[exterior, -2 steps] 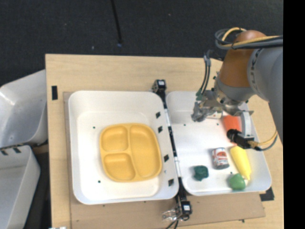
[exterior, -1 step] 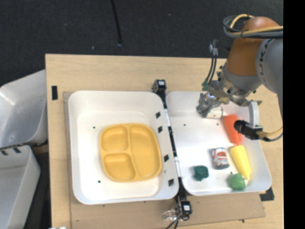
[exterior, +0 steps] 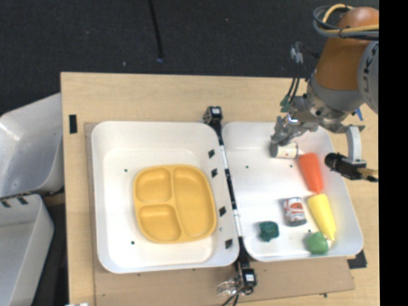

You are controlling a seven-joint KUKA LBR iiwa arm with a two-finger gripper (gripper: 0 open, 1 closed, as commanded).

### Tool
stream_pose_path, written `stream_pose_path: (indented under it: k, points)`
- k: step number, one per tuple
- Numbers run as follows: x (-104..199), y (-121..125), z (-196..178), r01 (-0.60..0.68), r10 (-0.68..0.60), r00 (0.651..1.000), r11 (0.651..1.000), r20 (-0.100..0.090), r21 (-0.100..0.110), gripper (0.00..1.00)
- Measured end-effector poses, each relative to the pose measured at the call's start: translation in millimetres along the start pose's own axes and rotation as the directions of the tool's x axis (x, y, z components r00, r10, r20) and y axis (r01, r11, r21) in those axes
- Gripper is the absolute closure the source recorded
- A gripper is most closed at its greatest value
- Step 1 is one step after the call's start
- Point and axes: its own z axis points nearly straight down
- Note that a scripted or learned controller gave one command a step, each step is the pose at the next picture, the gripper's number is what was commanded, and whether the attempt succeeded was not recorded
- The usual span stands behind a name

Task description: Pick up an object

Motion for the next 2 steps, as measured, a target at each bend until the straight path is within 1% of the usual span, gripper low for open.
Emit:
stream_pose_path:
  k: [1,2]
  points:
    - [-0.8,1.5,-24.1,0.001,-0.001,1.000,1.000,0.000,0.001,1.00]
    - [48.4,-16.6,-24.1,0.002,-0.002,1.000,1.000,0.001,0.002,1.00]
